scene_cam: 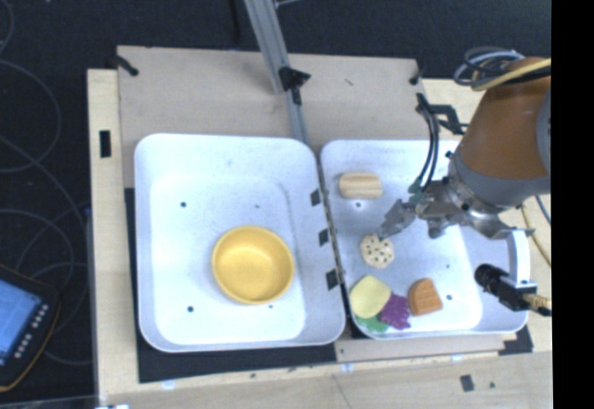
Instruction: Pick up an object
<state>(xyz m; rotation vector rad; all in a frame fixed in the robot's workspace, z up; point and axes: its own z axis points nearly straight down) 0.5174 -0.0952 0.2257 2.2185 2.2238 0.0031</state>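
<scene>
My gripper point(397, 218) hangs over the middle of the right bin point(455, 268), reaching in from the right. Just below and left of its tip lies a round speckled cookie point(377, 251), and nothing shows in the gripper's grasp. A tan roll point(359, 185) lies further back, near the bin's left wall. Along the front of the bin sit a yellow-green fruit point(369, 295), a purple bunch of grapes point(396, 312) and an orange-brown piece of bread point(424, 296), close together.
A yellow bowl point(251, 263) stands in the left bin point(167, 175). A grey metal rail point(264, 18) runs down from the top to the divider between the bins. The arm's orange body point(506, 134) covers the right bin's far right corner.
</scene>
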